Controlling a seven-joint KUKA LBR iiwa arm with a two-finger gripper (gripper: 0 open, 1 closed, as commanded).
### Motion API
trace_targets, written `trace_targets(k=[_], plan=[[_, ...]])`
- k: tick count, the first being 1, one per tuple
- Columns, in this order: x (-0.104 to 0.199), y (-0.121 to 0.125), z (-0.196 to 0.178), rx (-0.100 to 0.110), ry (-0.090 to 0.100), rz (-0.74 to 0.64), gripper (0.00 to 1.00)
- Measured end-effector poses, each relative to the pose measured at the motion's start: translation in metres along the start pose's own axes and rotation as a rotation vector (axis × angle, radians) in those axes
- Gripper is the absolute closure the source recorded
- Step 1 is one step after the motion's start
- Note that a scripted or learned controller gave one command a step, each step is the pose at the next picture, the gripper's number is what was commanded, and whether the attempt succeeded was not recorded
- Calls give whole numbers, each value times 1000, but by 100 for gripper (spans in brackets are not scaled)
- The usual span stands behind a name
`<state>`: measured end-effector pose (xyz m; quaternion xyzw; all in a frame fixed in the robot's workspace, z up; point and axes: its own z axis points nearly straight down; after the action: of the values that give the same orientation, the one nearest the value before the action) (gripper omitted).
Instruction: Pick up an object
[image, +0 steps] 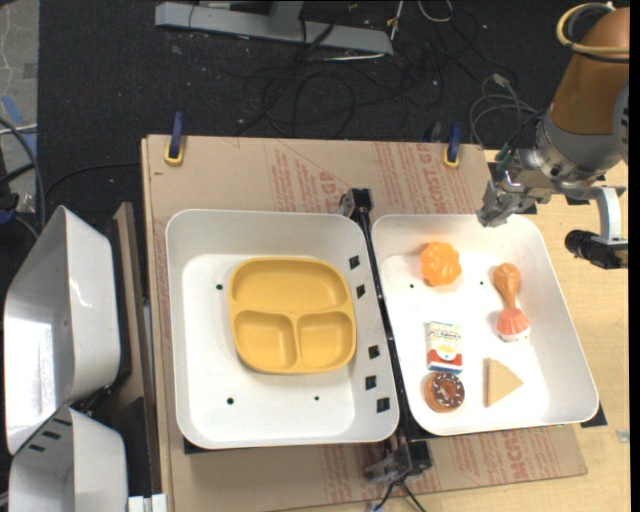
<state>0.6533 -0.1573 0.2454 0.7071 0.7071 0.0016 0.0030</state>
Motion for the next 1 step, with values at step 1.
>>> trace_targets(k=[1], plan=[[0,2,-53,0,0,-4,100]])
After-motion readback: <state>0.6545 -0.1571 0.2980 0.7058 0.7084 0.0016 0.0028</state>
